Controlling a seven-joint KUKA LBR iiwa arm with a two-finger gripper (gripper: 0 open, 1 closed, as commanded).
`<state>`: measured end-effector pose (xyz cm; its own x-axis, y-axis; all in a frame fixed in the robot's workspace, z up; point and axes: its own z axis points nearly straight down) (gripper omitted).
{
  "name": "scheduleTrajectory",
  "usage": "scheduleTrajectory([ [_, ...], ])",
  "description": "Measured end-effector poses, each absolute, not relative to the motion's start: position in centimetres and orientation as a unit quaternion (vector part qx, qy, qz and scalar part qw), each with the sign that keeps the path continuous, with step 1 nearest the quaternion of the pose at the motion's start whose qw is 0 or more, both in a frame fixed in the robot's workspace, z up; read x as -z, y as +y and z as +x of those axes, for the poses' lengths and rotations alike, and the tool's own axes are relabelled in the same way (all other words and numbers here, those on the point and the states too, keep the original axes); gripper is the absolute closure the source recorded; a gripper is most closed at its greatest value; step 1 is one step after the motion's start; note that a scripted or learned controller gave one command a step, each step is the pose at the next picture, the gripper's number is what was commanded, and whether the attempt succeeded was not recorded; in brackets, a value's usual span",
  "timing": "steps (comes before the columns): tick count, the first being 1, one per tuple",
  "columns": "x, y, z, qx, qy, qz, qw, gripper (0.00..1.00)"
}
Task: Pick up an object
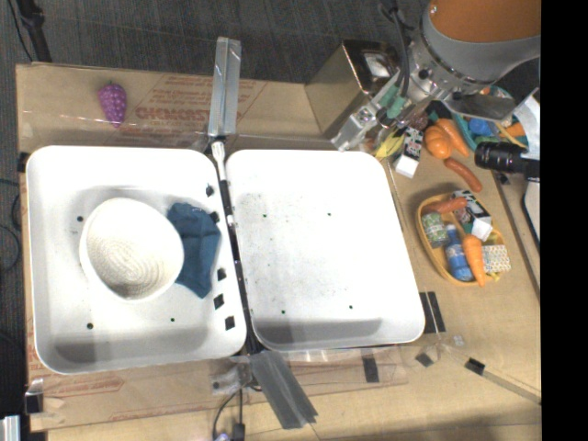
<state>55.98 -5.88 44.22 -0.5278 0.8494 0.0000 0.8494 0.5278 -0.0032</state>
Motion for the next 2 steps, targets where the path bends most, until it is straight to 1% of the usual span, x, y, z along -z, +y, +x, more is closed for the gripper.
scheduleTrajectory([
  [1,-30.59,-0.22,56.69,-0.0019,-0.821,-0.571,0.001,1.00],
  [2,-30.61,-0.28,56.69,-0.0019,-0.820,-0.572,0.001,0.00],
])
